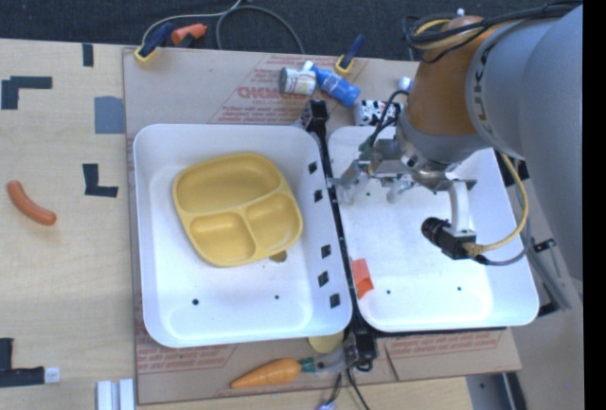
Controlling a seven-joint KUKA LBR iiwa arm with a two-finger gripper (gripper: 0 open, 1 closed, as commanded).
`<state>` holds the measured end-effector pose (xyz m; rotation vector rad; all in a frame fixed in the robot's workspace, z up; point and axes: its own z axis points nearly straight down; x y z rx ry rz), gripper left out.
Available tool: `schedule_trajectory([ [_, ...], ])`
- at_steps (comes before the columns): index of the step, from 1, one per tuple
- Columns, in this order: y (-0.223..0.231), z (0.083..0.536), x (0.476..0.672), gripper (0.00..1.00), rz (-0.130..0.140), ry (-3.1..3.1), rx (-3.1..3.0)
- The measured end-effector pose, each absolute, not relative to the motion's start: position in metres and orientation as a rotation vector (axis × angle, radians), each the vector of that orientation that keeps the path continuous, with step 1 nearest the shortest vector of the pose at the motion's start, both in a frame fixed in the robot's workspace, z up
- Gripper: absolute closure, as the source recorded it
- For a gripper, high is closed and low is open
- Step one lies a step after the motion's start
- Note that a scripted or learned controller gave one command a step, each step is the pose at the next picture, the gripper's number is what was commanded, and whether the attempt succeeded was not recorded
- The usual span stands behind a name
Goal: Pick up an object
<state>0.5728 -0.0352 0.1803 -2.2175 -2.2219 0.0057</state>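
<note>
My gripper point(371, 179) hangs over the back left part of the right bin point(473, 304), close to the divider between the bins. Its grey fingers point(345, 181) look spread open with nothing between them. A small orange piece point(362, 277) lies at the right bin's left edge, in front of the gripper. In the left bin point(161, 304) rests a yellow divided plate point(237, 207), and a small brown thing point(276, 257) peeks out from under its front edge. The arm's grey and orange body covers the back right of the right bin.
A toy carrot point(268, 372) lies on the board in front of the bins. A blue and white bottle point(320, 81) lies behind them, near a speckled black and white object point(375, 110). A sausage point(31, 204) sits on the bench far left. Clamps point(170, 37) grip the board's back edge.
</note>
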Motion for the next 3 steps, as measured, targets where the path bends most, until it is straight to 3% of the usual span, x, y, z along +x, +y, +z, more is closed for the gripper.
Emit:
schedule_trajectory([
  [1, -0.116, 0.08, 0.628, 0.0, 0.001, -2.222, -2.229],
  [2, -0.097, 0.085, 0.665, 0.0, -0.001, -2.227, -2.22],
  [3, -0.097, 0.096, 0.664, 1.0, 0.0, -2.227, -2.222],
])
